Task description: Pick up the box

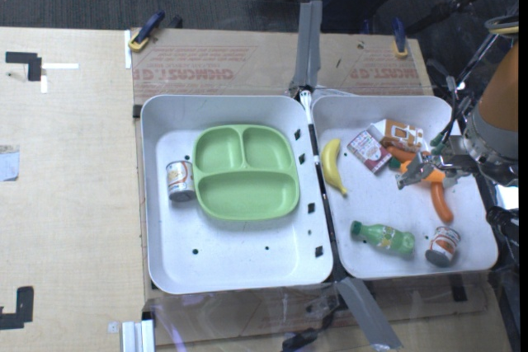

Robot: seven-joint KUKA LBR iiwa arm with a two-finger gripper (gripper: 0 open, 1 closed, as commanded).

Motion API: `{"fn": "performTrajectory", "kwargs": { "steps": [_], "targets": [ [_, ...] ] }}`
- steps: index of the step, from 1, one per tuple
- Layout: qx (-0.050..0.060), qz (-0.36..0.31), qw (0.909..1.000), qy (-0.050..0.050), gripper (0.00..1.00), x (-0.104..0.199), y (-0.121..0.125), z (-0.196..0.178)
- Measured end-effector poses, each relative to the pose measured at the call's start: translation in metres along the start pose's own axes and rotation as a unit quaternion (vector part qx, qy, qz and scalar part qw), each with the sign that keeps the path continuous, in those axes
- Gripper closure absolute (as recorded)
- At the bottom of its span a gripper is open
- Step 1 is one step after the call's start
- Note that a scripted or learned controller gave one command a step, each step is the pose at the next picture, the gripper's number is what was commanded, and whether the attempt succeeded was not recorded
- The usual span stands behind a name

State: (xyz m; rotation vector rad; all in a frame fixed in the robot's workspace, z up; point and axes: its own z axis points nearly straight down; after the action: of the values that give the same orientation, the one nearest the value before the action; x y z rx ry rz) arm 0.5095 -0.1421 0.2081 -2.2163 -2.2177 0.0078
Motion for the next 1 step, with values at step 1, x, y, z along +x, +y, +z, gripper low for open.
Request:
{"fn": "performTrajectory", "kwargs": {
  "steps": [1],
  "targets": [
    [0.000,0.051,0.9987,-0.001,0.00,0.0568,0.0409,0.0210]
  ]
}}
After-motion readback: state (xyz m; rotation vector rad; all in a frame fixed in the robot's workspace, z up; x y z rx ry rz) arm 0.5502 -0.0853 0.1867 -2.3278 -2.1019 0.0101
